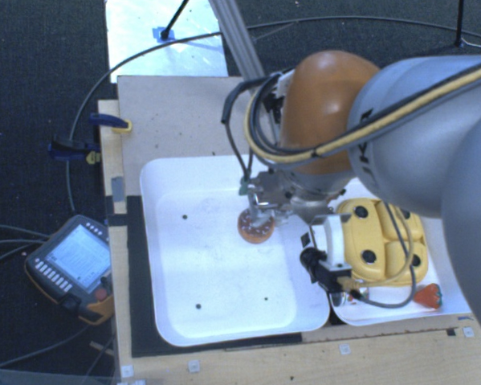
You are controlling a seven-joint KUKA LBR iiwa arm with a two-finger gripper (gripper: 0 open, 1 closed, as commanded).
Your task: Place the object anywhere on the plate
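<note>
Grey arm (430, 129) overhead; gripper (260, 211) (left bin (198, 310)) directly above brown object (255, 227).

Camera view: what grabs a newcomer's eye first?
The big grey arm with its orange band, reaching in from the right and covering much of the right bin. Below it, the gripper sits over a small round brown object in the left bin.

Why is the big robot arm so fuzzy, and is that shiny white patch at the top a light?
In the camera view, the arm sits close to the lens, so it looks soft and blurry, while the left bin is sharper. The bright patch at the top looks like glare washing a surface white. The small brown object under the gripper is a bit blurred too.
</note>
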